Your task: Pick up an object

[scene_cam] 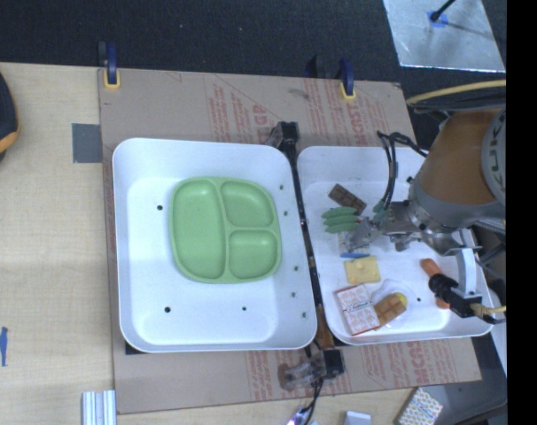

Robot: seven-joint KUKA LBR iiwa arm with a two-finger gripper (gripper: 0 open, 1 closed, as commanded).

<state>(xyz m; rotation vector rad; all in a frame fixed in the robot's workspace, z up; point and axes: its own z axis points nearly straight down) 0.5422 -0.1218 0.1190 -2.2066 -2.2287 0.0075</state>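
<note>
Tool (368, 230), grip state unclear, hovers over flat green object (339, 219) in right bin (401, 328).

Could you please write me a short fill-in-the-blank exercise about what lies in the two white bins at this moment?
1. The green divided plate lies in the ____ bin as the camera sees it.
2. That plate has ____ compartments.
3. The gripper is over the ____ bin, close to the green item.
4. The yellow block lies in the same bin as the ____ packet.

Missing words: left; three; right; red-and-white
</note>
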